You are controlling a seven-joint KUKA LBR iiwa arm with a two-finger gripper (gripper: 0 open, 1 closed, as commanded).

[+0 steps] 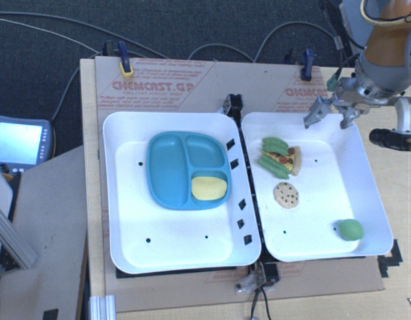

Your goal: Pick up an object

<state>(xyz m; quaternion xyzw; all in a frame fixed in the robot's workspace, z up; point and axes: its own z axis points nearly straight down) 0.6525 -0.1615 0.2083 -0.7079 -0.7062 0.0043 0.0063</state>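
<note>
Green ball (350, 229), cookie (285, 195) — right bin (372, 185); tray (167, 172) — left bin (119, 199).

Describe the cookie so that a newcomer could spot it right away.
Look in the right bin, on the arm's side. Near its left wall, just below the pizza slice and green pods, lies the cookie: the one flat, round, tan piece with dark specks.
</note>
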